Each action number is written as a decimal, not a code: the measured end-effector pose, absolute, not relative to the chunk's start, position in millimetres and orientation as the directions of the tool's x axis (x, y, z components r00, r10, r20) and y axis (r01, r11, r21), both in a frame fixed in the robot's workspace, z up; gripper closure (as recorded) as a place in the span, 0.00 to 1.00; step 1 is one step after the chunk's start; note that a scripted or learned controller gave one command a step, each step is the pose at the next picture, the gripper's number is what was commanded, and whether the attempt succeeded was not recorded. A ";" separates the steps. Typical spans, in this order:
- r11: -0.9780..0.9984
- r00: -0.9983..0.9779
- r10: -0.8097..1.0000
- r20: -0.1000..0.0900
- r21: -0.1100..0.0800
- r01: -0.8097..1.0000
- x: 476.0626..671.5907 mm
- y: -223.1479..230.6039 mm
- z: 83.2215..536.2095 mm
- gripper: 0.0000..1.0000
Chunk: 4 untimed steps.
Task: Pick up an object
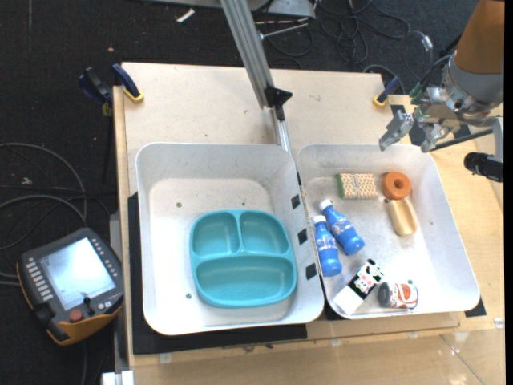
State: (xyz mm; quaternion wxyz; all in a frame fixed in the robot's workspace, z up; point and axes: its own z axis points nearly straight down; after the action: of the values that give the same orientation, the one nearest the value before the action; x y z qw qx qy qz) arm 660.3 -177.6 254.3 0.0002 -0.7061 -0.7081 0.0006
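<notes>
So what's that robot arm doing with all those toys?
The gripper hangs open above the far edge of the right bin, holding nothing. It is meant to pick something up and has not yet. In that bin lie two blue bottles, an orange ring, a tan cylinder, a spotted sponge-like block, a cow-patterned box and a small red and white thing. The left bin holds a teal divided plate.

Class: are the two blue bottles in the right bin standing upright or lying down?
Lying down: both blue bottles rest on their sides on the right bin floor, white caps toward the back.
</notes>
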 end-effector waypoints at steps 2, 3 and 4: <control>0.002 -0.002 1.000 0.001 -0.006 1.000 659.3 -173.6 190.2 0.00; 0.001 -0.001 1.000 0.000 -0.006 1.000 660.7 -175.7 126.3 0.00; 0.002 -0.002 1.000 -0.001 0.011 1.000 664.6 -175.2 100.4 0.00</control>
State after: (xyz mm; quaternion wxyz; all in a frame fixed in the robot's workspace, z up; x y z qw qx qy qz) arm 664.6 -175.2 100.4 -0.0042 -0.7063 -0.7079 -0.0033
